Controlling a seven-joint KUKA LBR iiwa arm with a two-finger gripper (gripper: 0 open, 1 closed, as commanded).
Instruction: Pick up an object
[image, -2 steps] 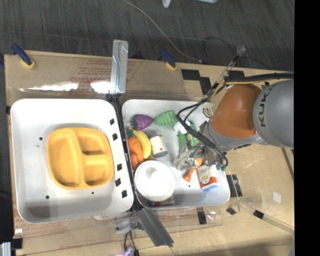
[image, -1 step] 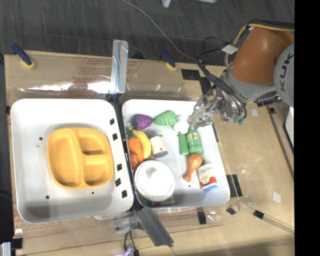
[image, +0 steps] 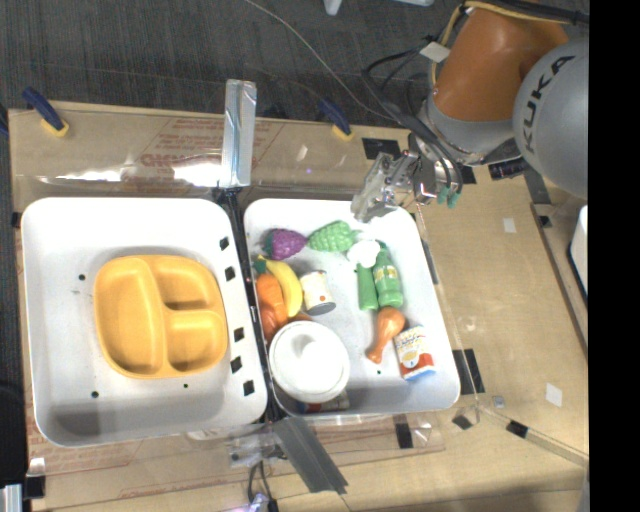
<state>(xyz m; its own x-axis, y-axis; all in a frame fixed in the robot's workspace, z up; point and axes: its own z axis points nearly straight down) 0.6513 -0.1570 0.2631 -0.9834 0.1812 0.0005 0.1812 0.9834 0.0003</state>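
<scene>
The grey arm (image: 555, 90) carries the letters "KUKA" in dark print on its casing, at about 2 o'clock in the camera view. Faint red printing runs across the clear sheet (image: 190, 150) behind the bins, too blurred to read. The small carton (image: 413, 353) has a red and white label whose words cannot be made out.

2 white bins sit side by side. The left bin (image: 50, 300) holds a yellow divided tray (image: 160, 312) with 3 compartments. The right bin (image: 435, 300) is crowded: a purple grape bunch (image: 286, 242) at its 11 o'clock corner, a green grape bunch (image: 333, 237) just beside it, a banana (image: 288, 285) and an orange vegetable (image: 270, 300) along the left wall, a small can (image: 318, 292) near the middle, a green bottle (image: 380, 282) with a white cap at 1 o'clock, a toy drumstick (image: 383, 332) below the bottle, the carton at 4 o'clock, and a white bowl (image: 310, 360) at 7 o'clock. A silver tape strip (image: 239, 130) stands at the divider's far end, and blue clamps (image: 45, 110) grip the bench edge at 10 o'clock.

The arm reaches in from 2 o'clock, its orange band (image: 480, 60) above the wrist. The gripper (image: 378, 205) hangs over the right bin's far rim at 12 o'clock, just beside the green grape bunch, fingers pointing down toward the bin. Nothing shows between them, and whether they are spread or closed cannot be told.
</scene>
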